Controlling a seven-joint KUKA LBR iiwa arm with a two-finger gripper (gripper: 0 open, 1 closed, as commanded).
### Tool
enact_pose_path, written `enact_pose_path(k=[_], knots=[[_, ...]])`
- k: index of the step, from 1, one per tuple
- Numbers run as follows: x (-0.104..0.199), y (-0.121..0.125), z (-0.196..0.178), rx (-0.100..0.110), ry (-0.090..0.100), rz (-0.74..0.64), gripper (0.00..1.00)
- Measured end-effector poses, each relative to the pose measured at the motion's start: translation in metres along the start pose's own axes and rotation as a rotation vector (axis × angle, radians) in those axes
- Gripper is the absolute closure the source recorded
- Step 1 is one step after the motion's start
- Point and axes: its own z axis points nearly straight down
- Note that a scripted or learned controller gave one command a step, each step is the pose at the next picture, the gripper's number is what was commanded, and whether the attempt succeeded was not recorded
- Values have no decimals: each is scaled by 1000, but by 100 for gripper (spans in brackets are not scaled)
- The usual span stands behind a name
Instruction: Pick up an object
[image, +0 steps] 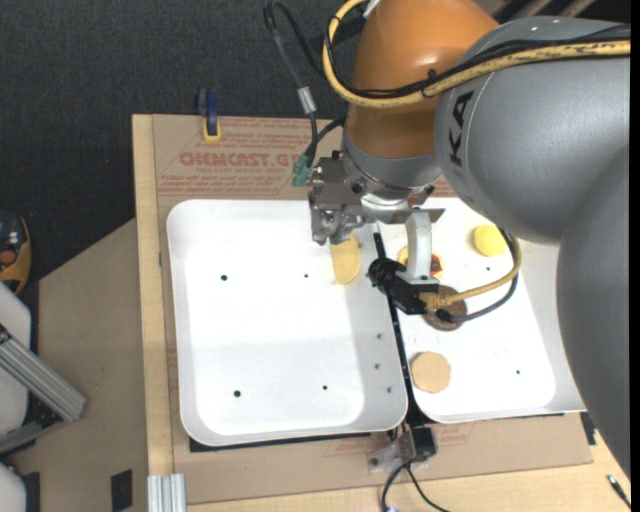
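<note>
A brown cardboard sheet (250, 150) printed with red lettering covers the desk (100, 300), whose pale tan top shows at the left. A blue clamp (209, 113) grips the sheet's far edge. Beyond the desk lies a dark, speckled carpet floor (100, 60). At the lower left, an aluminium frame rail (40, 375) runs diagonally. Light falls evenly from above, with soft shadows.

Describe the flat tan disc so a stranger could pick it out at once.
Start at the right-hand white bin. Look along its near edge, close to the divider between the bins: the tan disc lies flat there, alone. Unlike the yellow round piece at the far side, it is duller, beige and cookie-like.
</note>
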Motion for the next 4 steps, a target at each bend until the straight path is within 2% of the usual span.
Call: enact_pose_path(k=[1,2,3,4], knots=[[56,-53,75,24,-2,-7,100],[11,-22,-33,-1,0,4,100],[79,-54,53,23,-2,-7,100],[75,-28,10,7,0,-2,100]])
